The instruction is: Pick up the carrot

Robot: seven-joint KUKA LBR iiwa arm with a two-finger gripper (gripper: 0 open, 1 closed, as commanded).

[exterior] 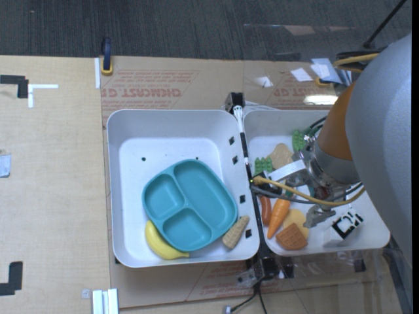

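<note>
Carrot [278, 216] is sitting in the right bin [366, 241], just down and to the left of the tool [319, 205], leaning with its fat end up toward the tool and its tip pointing at the bin's near wall. We can't tell whether the tool is clenched or released, the arm [380, 129] and its cables cover too much of it. A yellow hose [294, 191] runs from the tool out to the left, right above the carrot's top. Just below the tool there's an orange-brown wedge of toy food [292, 236], touching the carrot's right side. Further left of the tool, in the other bin [124, 175], we've got a teal divided plate [188, 205], a banana [160, 242] tucked against its lower edge and a tan waffle-looking piece [236, 232] beside it. Up beyond the tool some green toy pieces [264, 165] sit near the bin divider. Cardboard [147, 87] on the tabletop [49, 188] carries red print; it's upside down from here and we can't make it out.
</note>
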